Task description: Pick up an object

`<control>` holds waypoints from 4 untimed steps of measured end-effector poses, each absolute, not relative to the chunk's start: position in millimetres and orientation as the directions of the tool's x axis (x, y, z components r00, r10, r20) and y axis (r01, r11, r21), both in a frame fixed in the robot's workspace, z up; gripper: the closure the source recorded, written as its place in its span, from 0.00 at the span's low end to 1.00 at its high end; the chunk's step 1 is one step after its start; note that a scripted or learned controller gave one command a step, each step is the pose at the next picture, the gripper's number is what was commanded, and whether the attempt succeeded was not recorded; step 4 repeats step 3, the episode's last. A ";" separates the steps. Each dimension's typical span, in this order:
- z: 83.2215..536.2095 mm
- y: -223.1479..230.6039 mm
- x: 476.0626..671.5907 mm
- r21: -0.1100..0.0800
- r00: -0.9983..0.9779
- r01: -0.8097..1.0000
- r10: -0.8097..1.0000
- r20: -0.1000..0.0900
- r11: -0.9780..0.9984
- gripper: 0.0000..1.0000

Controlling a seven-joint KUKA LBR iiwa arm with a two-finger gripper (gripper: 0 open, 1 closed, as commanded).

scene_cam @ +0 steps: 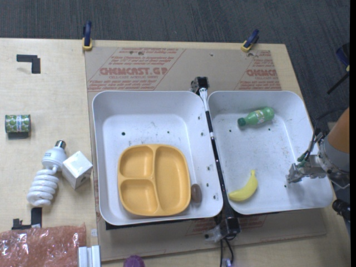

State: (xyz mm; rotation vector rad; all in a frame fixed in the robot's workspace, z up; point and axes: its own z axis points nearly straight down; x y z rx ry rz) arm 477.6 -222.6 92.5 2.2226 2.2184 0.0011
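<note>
At the far left of the bench, outside the bins, a small green-labelled can [17, 124] lies on the pale wood, with a white spiral light bulb [45, 178] and a small white cube-shaped box [77, 169] below it, the box just beside the bulb's base, and a sheet of pinkish speckled plastic [41, 246] at the bottom corner. The left white shallow bin [105, 107] holds a yellow three-compartment plastic tray [154, 179] lying flat toward the bin's near side, and a small brownish oval object [196, 192] sits touching or just beside the tray's right rim; what it is cannot be made out. Across the dividing wall, the right white shallow bin [289, 102] holds two candidates for the pick: a green plastic bottle with a white cap [256, 117] lying on its side near the far wall, and a yellow toy banana [244, 187] resting on the floor near the near-left corner. The metal two-finger gripper [301, 172] hangs low at the bin's right wall, well apart from both the bottle and the banana. Its fingers are too small and blurred here to judge, so I cannot tell whether they are spread or closed; nothing visible sits between them. As I judge it, the task is not yet done: every object lies on its surface, and approach, grasp and lift all remain.
</note>
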 end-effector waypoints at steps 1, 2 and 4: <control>92.2 -109.2 480.2 0.001 0.000 1.000 1.000 -0.001 0.000 1.00; 92.4 -98.5 541.8 0.001 -0.002 1.000 1.000 -0.001 0.002 1.00; 92.6 -152.2 586.7 0.000 -0.001 1.000 1.000 -0.001 0.001 1.00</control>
